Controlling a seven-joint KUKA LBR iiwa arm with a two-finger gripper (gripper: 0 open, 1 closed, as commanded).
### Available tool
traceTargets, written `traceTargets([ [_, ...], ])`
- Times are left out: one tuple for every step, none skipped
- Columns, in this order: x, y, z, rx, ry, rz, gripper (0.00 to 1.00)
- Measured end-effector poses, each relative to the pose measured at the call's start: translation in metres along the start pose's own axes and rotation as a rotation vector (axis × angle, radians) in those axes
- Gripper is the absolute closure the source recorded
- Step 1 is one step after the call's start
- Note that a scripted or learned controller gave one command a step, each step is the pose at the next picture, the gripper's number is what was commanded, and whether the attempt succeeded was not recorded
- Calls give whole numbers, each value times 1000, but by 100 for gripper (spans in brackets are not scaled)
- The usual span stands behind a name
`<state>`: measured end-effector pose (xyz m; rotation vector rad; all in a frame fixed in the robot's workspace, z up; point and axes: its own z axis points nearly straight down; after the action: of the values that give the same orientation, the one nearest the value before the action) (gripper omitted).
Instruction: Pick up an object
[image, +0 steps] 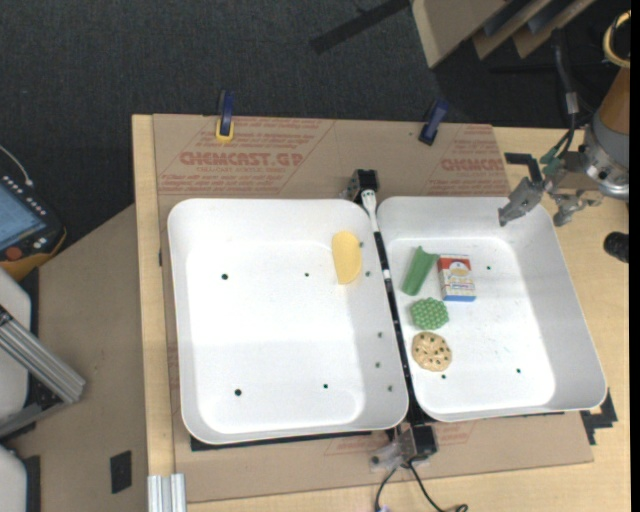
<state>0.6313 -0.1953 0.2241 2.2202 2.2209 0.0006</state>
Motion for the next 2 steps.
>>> traceTargets([
  [0, 1, -11, -4, -2, -1, 100],
  [7, -46, -121, -11, -3, 1, 100],
])
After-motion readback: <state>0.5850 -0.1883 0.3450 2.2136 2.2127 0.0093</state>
